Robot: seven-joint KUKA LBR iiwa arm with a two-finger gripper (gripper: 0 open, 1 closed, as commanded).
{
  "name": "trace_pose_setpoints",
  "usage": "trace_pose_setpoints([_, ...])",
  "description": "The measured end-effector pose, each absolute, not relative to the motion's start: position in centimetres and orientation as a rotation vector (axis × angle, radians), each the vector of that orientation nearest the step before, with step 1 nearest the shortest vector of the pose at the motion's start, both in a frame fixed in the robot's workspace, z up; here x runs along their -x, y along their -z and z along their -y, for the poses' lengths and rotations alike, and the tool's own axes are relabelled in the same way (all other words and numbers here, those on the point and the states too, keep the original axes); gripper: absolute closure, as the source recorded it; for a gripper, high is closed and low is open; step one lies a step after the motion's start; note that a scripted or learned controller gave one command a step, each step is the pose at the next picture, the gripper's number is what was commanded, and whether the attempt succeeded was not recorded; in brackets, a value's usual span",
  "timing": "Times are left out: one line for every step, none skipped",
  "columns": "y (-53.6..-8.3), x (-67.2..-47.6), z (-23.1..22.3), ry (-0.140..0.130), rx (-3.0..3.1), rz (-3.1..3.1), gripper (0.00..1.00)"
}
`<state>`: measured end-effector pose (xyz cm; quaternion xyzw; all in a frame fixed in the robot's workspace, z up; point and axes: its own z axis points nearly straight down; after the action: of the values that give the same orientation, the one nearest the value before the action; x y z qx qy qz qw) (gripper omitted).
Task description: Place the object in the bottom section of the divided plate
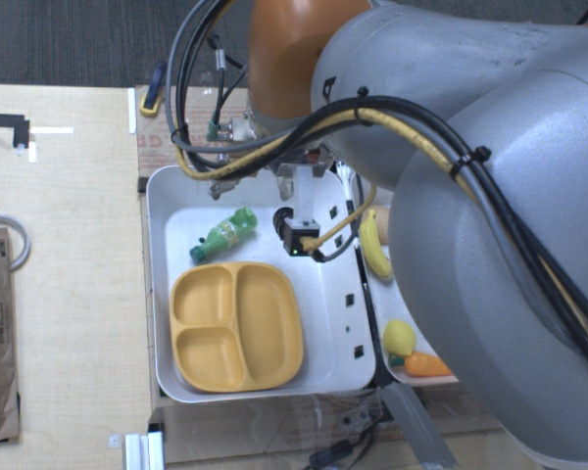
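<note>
- Nearest me, I'm seeing the yellow divided plate (237, 326) sitting in the view's left-hand white bin (325, 297).
- In the other bin, a lemon (399, 338) and carrot (429, 365) are lying together, with a banana (374, 246) beyond them.
- The green bottle (222, 236) is lying just beyond the plate.
- The pincer (286, 180) is hanging over the bin's far end; I cannot tell its state.
</note>
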<state>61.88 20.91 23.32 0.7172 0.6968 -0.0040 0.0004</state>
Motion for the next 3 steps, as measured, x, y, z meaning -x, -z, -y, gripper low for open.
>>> trace_pose_setpoints([-23.8,-62.0,-20.7,0.025,-2.251,-2.188,1.0])
trace_pose_setpoints([-9.9,-65.9,-22.7,0.012,-2.255,-2.186,1.0])
trace_pose_setpoints([-8.9,-65.9,-22.8,0.01,-2.31,-2.128,1.0])
